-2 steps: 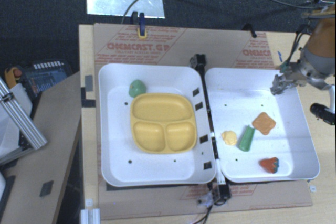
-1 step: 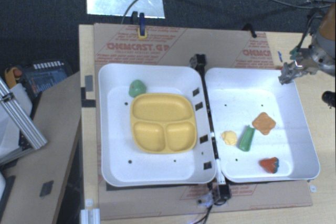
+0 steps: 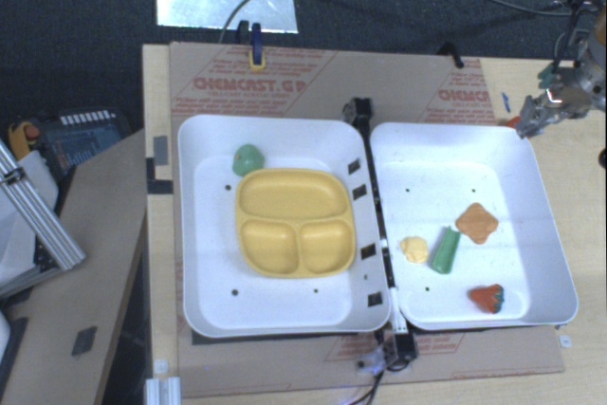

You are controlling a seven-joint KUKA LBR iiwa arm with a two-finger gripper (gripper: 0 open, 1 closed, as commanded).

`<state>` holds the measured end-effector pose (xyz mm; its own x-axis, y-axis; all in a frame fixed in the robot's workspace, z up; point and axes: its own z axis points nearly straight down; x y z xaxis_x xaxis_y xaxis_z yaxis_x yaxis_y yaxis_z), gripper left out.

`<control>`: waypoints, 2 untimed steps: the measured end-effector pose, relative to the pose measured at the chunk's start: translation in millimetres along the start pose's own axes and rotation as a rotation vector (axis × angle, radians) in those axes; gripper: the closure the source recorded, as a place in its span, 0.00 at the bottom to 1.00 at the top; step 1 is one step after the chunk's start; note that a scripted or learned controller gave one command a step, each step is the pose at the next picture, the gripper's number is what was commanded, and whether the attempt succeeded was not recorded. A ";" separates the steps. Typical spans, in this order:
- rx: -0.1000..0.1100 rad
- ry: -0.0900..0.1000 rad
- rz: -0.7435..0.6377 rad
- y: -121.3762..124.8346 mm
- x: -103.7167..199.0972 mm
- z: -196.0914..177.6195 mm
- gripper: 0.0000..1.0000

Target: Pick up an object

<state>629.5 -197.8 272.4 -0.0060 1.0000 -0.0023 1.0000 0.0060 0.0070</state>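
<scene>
"CHEMCAST GP" on board behind bins

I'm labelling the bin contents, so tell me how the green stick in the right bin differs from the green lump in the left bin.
Shape: the green stick is long and narrow, while the green lump is rounded and squat.
Shade: the stick is a brighter green; the lump is duller and paler.
Neighbours: the stick lies beside a small yellow piece, while the lump sits against the far edge of the yellow divided tray.
Both are green and rest on a white bin floor.
</scene>
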 end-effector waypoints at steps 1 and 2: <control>0.007 0.003 -0.002 -7.1 50.6 16.3 1.00; 0.006 0.004 -0.003 -9.3 99.4 28.8 1.00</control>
<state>619.9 -98.5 243.3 -0.0090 1.0000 0.0012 1.0000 0.0090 0.0012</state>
